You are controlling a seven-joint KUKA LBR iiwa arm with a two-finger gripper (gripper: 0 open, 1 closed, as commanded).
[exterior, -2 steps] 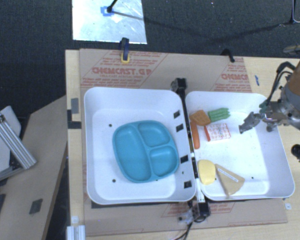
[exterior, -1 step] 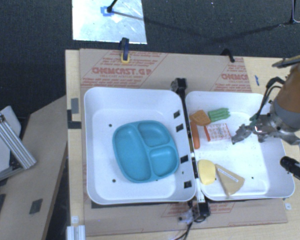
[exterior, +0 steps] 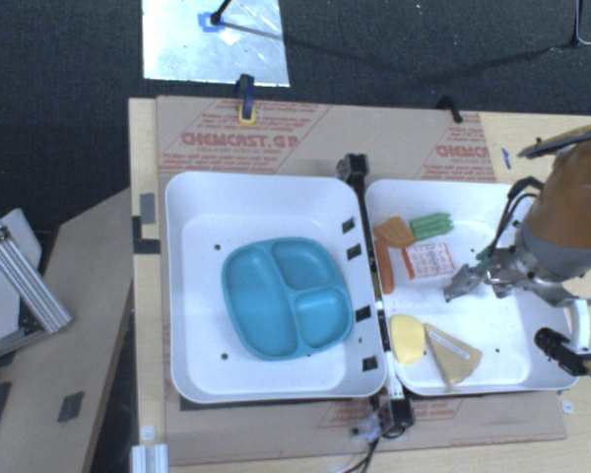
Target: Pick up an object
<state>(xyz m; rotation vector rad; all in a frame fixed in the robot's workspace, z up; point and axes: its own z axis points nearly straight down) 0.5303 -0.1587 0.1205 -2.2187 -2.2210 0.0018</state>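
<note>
Reaching in from the right, the grey arm with its orange band holds its jaws low over the right bin, above bare white floor. Whether they are apart or together cannot be told from this slant; nothing shows between them. Just to their left lies a small white card with red print, close but apparently not touching. Beyond it sit a green ridged piece, an orange wedge and an orange stick along the bin's left wall. Nearer the front rest a yellow rounded piece and a tan triangular slice, both well apart from the jaws. The left bin carries a blue divided plate. Both bins stand on a cardboard sheet covering the surface, printed "CHEMCAST GP" in red. The card's print is too small to read.
</note>
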